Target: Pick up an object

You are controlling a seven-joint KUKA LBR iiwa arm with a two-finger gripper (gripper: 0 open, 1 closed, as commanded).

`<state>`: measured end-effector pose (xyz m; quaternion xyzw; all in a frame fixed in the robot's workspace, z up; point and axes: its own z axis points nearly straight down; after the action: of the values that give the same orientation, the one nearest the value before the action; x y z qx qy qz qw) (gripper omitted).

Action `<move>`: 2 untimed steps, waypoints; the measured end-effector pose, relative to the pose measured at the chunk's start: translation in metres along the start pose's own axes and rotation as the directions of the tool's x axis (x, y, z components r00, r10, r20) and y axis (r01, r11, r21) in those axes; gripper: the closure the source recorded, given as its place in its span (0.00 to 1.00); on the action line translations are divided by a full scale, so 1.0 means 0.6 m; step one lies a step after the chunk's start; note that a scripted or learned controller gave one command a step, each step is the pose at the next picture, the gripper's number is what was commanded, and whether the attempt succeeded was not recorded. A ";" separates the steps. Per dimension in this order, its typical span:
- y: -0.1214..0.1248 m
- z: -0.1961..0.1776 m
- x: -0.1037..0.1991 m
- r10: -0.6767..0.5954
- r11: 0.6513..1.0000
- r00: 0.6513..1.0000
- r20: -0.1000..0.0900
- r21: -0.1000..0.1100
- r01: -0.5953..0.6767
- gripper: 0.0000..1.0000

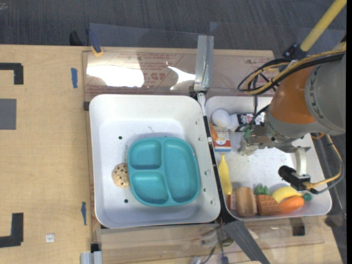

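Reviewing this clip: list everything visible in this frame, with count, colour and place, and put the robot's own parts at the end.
left bin: 1, white, left half of the bench
right bin: 1, white, beside the left bin
divided tray: 1, teal, three compartments, middle of the left bin
cookie: 1, tan with dark specks, left bin, at the tray's left edge
egg-like ball: 1, white, right bin, far left corner
small carton: 1, orange and white, just below the ball
banana-like piece: 1, yellow, along the right bin's left wall
toy foods: a brown, yellow, orange and green cluster, right bin's near edge; count unclear
arm: 1, grey with orange band, over the right bin
gripper: 1, above the right bin's floor; fingers not discernible
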<state>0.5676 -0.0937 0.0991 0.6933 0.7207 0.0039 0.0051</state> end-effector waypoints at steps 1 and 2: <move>-0.001 0.001 0.000 0.000 1.000 1.000 0.000 0.002 0.000 0.00; -0.151 -0.029 -0.059 -0.048 0.999 0.999 -0.002 0.015 0.048 0.00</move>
<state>0.4784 -0.1323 0.1151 0.6758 0.7370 -0.0010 -0.0006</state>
